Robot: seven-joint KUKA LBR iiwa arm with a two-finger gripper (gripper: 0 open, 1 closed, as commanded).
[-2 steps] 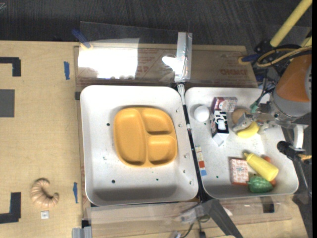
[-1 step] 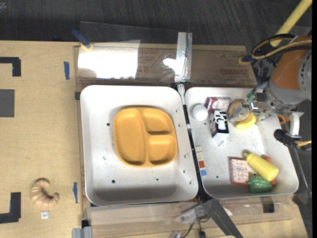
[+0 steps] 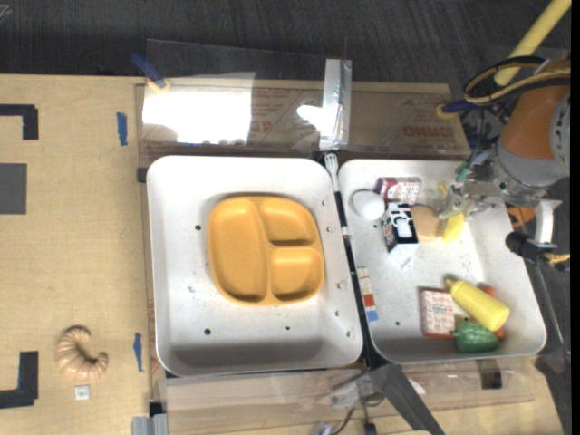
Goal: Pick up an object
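Presently the gripper (image 3: 471,191) hovers at two o'clock of the right bin (image 3: 521,284), positioned over a yellow item (image 3: 452,227); its grip state cannot be told.

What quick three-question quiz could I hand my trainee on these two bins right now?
1. True or false: the yellow divided tray lies in the left bin.
2. What lies on the bench outside both bins? A) croissant-shaped toy B) mustard bottle C) green pepper
3. Fill in: the yellow bottle lies in the ___ bin, beside a green item.

Key: 1 true; 2 A, the croissant-shaped toy near the bench's front left; 3 right.
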